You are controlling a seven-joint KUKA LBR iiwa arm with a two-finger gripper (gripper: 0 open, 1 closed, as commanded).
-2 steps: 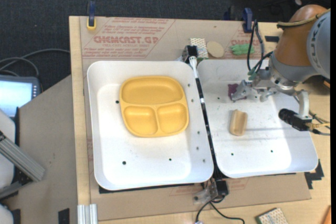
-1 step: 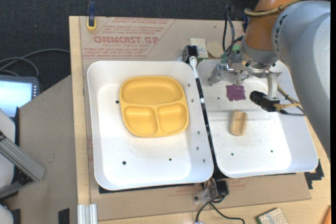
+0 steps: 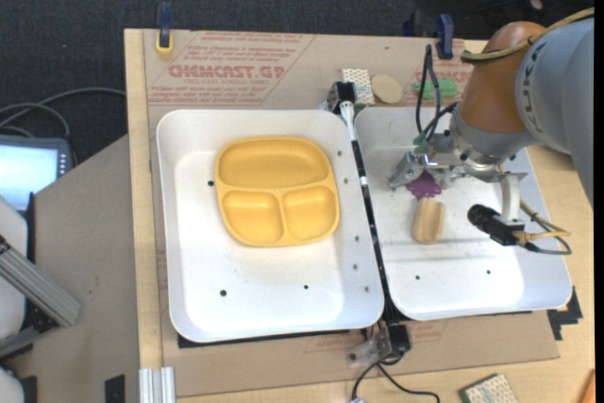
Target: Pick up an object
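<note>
Overhead, jaws (image 3: 422, 173) at purple object (image 3: 424, 186) in right bin (image 3: 472, 293), grip state unclear.

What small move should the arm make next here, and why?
Probably a short straight descent onto the purple object. The tool sits right over it in the right bin, while the tan wooden block lies just nearer the camera, so sideways motion risks knocking it.
</note>
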